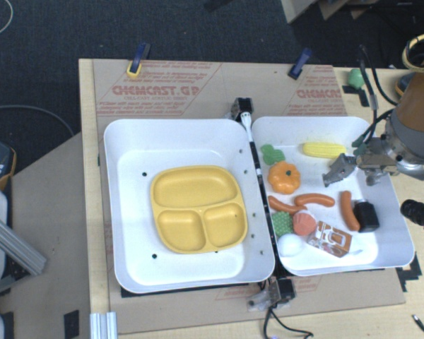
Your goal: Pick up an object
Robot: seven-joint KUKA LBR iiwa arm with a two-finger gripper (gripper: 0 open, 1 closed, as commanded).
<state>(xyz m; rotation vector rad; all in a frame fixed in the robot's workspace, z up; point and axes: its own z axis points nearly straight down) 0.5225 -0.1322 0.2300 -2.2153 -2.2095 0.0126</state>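
The right bin [399,249] holds several toy foods: a yellow corn cob [324,149], an orange pumpkin [284,177], a green piece [272,153], three red sausages [315,200], a black block [367,216], a pink round piece [304,224], a white egg [290,244] and a printed packet [330,238]. My gripper [355,174] hangs over the bin's right middle, just right of the corn and above the upright sausage [349,210]. Its fingers [336,170] are spread open with nothing between them.
The left bin [120,143] contains a yellow divided plate [198,209]. A black clip [242,108] sits at the top of the ridge between the two bins. Cables and the arm's body [417,119] crowd the right side of the bench.
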